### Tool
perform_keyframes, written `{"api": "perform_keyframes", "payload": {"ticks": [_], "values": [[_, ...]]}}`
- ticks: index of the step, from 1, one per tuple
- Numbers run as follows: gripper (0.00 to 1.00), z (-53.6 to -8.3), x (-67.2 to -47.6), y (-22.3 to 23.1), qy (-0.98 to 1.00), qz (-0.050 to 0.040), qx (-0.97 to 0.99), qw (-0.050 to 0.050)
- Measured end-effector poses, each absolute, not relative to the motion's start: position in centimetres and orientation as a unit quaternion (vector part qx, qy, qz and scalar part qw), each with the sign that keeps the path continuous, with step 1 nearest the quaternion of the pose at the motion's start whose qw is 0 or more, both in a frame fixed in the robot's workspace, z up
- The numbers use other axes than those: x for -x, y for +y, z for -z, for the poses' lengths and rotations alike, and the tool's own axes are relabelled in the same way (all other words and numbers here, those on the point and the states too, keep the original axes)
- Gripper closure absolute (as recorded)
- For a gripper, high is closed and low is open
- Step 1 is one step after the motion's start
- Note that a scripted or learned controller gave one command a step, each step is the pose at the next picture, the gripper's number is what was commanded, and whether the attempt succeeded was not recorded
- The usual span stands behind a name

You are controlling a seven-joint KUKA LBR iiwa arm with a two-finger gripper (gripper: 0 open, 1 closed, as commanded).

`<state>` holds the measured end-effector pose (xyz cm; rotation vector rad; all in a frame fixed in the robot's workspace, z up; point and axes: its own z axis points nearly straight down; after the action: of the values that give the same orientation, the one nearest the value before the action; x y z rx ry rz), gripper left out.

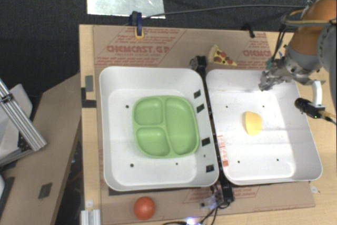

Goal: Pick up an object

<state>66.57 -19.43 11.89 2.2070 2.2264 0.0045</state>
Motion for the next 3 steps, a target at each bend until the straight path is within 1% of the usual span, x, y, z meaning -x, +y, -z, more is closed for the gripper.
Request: {"api": "perform_keyframes", "payload": {"ticks": [1, 2, 3], "values": [[1.0, -18.1, -66.6, -18.7, 0.709, -0.0021, -0.705, 0.003], [1.0, -24.2, -66.0, -18.2, 0.71, -0.002, -0.705, 0.003], [1.0, -29.6, -66.2, -18.2, 0.71, -0.0021, -0.705, 0.004]]}}
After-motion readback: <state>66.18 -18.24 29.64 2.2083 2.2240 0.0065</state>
